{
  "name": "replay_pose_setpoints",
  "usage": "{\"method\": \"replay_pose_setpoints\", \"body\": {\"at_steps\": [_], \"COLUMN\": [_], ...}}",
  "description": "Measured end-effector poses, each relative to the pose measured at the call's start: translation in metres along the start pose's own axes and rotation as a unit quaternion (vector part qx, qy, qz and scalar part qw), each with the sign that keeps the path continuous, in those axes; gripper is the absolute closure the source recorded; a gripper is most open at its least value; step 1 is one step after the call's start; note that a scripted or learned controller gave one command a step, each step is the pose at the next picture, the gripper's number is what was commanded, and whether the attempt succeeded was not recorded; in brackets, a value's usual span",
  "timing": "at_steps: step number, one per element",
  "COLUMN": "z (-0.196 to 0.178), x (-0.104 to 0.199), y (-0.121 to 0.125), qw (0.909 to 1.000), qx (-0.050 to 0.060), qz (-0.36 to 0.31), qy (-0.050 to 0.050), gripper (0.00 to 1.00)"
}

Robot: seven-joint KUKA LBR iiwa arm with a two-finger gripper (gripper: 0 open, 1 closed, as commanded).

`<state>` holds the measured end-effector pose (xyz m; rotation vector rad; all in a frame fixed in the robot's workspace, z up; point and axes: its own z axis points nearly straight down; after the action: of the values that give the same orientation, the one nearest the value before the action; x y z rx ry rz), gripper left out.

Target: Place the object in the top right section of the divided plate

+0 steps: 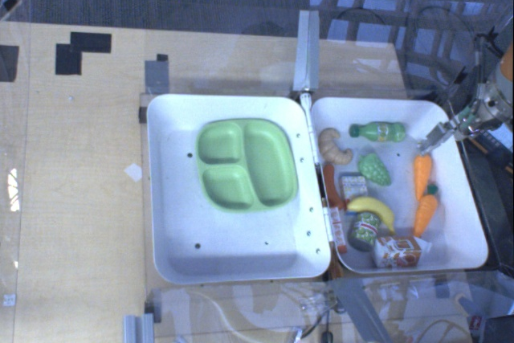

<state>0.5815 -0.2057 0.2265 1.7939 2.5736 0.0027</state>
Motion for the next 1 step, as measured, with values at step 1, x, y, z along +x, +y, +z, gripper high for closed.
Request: {"method": "replay_pose_setpoints", "body": {"at_steps": [1], "z": [0.0014], "x": [0.0244], "y": [-0.0669], "qw": [1.0000], "qx": [0.000], "qz": [0.005], "qy": [0.000], "gripper": [0.00]}}
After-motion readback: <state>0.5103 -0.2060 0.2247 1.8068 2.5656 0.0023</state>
